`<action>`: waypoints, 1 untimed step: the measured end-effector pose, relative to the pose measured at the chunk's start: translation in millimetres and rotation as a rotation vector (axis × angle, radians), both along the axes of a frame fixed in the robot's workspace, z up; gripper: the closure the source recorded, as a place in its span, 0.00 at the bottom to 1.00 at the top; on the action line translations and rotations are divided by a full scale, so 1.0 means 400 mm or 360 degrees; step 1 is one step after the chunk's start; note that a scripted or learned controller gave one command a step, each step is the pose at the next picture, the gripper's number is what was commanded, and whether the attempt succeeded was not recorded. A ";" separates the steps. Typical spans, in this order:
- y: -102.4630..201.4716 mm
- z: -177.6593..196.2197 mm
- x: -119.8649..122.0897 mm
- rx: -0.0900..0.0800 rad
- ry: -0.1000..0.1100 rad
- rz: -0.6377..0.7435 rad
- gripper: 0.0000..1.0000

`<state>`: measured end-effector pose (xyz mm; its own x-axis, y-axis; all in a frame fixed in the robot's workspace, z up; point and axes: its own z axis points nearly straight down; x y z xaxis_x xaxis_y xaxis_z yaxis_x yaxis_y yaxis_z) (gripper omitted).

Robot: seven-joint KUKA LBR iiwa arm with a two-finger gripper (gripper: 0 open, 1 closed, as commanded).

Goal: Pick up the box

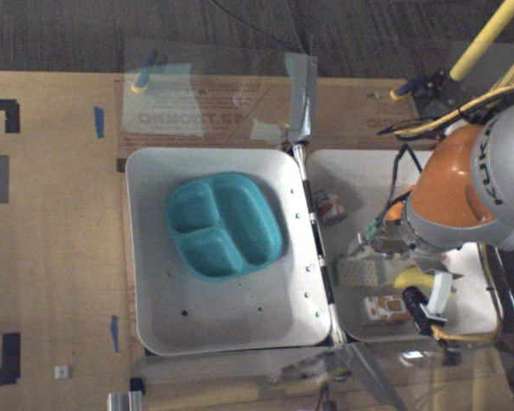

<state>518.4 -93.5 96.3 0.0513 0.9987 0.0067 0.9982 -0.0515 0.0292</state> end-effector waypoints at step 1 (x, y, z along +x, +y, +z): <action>0.007 -0.003 -0.006 0.0003 0.0007 -0.0168 0.00</action>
<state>516.2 -90.8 94.9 0.1561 0.9877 0.0081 0.9874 -0.1562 0.0244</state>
